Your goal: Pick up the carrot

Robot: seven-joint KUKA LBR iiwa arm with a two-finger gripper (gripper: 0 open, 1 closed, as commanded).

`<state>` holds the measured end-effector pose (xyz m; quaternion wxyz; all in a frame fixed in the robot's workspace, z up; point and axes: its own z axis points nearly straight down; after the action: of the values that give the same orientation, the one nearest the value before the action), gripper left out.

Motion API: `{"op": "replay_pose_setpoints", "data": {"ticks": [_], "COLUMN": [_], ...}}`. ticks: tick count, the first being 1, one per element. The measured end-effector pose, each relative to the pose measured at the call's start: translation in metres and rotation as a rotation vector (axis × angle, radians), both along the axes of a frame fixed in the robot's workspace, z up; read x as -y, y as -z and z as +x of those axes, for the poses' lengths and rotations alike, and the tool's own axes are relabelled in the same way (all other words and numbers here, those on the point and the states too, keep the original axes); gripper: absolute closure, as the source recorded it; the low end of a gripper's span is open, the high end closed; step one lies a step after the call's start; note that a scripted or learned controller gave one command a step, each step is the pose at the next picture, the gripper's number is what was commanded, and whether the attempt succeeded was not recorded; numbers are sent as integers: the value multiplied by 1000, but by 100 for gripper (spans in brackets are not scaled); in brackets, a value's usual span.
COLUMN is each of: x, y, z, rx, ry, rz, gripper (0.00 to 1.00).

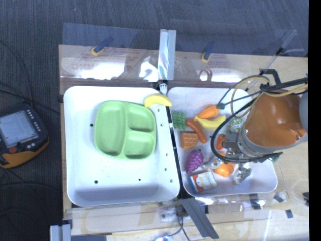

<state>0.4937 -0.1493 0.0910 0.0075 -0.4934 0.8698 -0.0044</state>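
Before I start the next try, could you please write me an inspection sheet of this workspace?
Surface: two shallow white bins, left bin and right bin, side by side on the bench.
Job's things: orange carrot with green top lying in the right bin, nothing around it.
Clutter: green divided plastic tray in the left bin; yellow banana on the divider; purple grapes, orange waffle piece, small carton in the right bin.
Grippers: gripper low over the right bin's near corner; grasp unclear.
Cables: yellow and black cables along the arm.
Surroundings: teach pendant on dark carpet.

No legible text on anything.
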Motion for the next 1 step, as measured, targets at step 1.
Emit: {"op": "replay_pose_setpoints", "data": {"ticks": [1], "x": [-4], "y": [-1], "z": [0], "rx": [13], "ry": [-506], "rz": [-11], "gripper": [0]}}
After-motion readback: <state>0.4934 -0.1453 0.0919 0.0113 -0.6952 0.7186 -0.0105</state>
